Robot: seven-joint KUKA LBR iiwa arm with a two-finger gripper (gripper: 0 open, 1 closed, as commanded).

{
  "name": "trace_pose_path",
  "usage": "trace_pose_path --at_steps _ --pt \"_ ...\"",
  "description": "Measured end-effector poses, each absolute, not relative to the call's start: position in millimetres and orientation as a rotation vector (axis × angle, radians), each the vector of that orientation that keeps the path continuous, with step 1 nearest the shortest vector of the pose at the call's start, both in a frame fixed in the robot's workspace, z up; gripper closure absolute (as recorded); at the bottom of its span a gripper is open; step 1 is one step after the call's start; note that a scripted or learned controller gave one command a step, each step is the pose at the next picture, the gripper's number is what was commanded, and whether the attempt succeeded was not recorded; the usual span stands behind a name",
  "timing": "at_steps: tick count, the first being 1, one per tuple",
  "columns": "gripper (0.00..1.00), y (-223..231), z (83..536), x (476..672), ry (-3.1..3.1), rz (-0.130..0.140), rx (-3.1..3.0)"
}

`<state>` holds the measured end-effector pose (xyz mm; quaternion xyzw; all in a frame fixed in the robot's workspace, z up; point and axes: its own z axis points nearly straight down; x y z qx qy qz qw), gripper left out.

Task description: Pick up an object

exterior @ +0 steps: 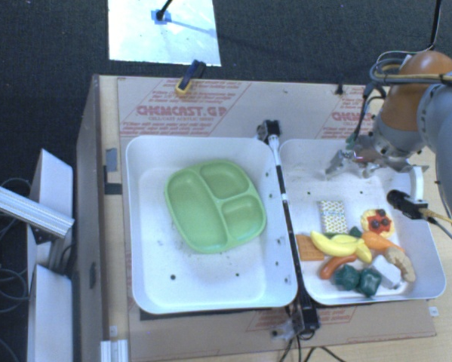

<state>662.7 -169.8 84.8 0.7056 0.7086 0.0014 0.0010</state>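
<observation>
Seen from above at a slant: two white bins side by side on a lettered board (210, 104); left bin (139, 225) at frame centre-left, right bin (435, 271) at lower right, their inner rims touching along a dark strip.

In the left bin, a green divided plate (210, 206), lying flat and slightly turned, near the middle.

In the right bin, toy food crowded into the lower half: a small checkered block (332, 215) alone toward the centre; below it a yellow banana (337, 243) lying across a flat brown slice (309, 247); an orange carrot (339, 266) just under the banana; two dark green pieces (358, 279) against the lower rim; a red and yellow piece (377, 222) to the right of the block; a beige piece (400, 262) near the right rim.

Grey arm (437, 119) entering from the right edge, orange band at upper right; gripper (352, 163) low over the upper part of the right bin, well apart from the toy pile, nothing seen in its grasp; open or closed: cannot tell at this size.

At the top of the board, a yellow and black clamp (188, 78).
</observation>
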Motion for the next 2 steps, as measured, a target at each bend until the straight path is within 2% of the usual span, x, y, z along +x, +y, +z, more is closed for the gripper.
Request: trace_pose_path --at_steps 1,2 --pt "0.00 -205.3 85.8 669.6 2.225 0.004 2.217" --pt "0.00 -205.0 85.7 669.6 2.226 0.002 2.216"
